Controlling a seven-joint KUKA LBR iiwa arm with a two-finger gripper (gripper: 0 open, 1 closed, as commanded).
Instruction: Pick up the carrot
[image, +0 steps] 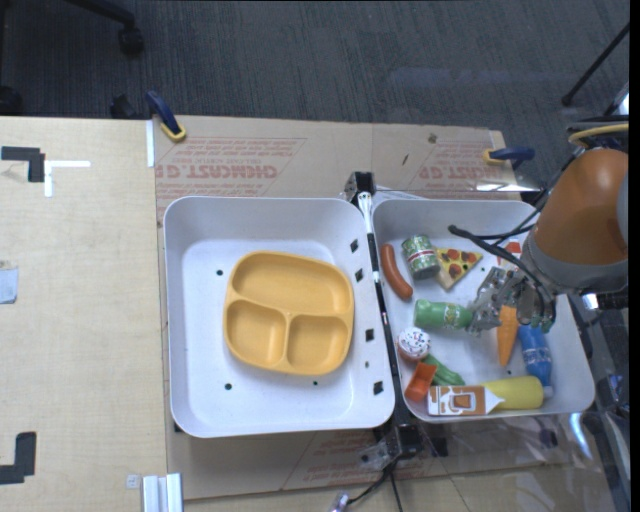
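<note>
The two-finger metal gripper (503, 300) sits at the right of the frame, inside the right shallow white plastic bin (575, 345), below the arm's orange band (590, 205). Its finger opening cannot be determined; the finger area is a blurred grey mass partly masked by black cables. The tapered orange carrot (507, 337) lies upright in the frame directly below the gripper. Its upper end meets the gripper, so contact versus overlap cannot be told.

A blue plastic bottle (536, 355) lies just right of the carrot. A green cylindrical item (443, 315) lies to its left. A yellow squeeze bottle (490, 397) lies below it.

The left white bin (190, 300) holds a yellow compartment plate (290, 312).
</note>
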